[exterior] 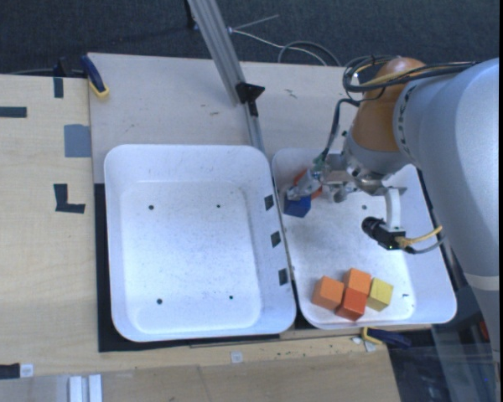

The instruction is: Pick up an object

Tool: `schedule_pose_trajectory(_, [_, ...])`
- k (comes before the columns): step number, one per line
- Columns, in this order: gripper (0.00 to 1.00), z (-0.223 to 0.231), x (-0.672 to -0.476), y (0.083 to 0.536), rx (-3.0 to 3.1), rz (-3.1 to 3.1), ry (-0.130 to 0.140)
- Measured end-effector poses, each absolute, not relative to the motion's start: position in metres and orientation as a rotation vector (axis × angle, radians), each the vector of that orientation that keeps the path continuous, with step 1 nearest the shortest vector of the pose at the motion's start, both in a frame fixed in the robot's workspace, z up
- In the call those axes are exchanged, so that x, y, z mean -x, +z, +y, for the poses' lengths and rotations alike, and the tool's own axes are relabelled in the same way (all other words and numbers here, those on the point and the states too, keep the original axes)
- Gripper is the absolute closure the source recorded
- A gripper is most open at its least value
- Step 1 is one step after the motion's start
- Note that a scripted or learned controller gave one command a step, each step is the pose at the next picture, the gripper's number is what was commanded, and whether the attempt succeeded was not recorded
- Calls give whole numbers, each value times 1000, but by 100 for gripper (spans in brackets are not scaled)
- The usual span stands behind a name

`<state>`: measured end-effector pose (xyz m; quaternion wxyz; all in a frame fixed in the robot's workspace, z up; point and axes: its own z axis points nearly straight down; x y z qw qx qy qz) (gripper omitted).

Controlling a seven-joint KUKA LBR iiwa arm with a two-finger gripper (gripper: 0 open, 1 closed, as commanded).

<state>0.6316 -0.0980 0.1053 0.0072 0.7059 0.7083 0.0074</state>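
Gripper (pixel 304 193): low over the right bin's (pixel 432 304) upper left corner; jaws clenched on a blue block (pixel 297 207).
Blue block: between the fingertips, beside the bin's left wall.
Orange blocks (pixel 342 293): clustered near the front rim.
Yellow block (pixel 380 294): touching the cluster's right side.
Left bin (pixel 134 216): beside the right bin.

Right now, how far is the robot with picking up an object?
Done: the gripper has reached the right bin, by a blue block. In hand: unclear whether it grips the block. Left: a clear lift; the orange and yellow blocks lie untouched.
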Motion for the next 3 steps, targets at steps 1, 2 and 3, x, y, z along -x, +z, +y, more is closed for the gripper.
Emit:
schedule_pose_trajectory(1, [0,-94,-642,105,-2210,2216,15])
schedule_pose_trajectory(2, [0,-97,-674,97,-2210,2218,9])
schedule_pose_trajectory(3, [100,-96,-670,102,-2216,2225,-4])
